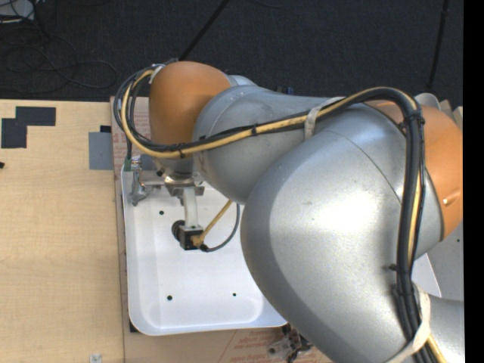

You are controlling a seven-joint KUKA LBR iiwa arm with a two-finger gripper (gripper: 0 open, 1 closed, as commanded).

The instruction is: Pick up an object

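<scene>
- The white bin (151, 308) sits on the tan tabletop (53, 240). Its left and near parts lie bare, apart from a few small dark specks (169, 298) on its floor (holes or marks, too small to tell).
- On the tabletop to the left of the bin are a black stepped patch (30, 123) and a grey rectangle (98, 150), both flat.
- Beyond the far edge is dark floor (249, 29) with loose cables across it.
- The arm (340, 225) reaches in from the right and covers the right side of the bin, so I cannot tell where an object to pick lies.
- Its orange band (185, 100) hangs over the bin's far end, with a black and yellow cable bundle (265, 127) running along the grey casing.
- The end effector (165, 189) points down into the far left part of the bin. Spread or pressed together, I cannot tell.
</scene>
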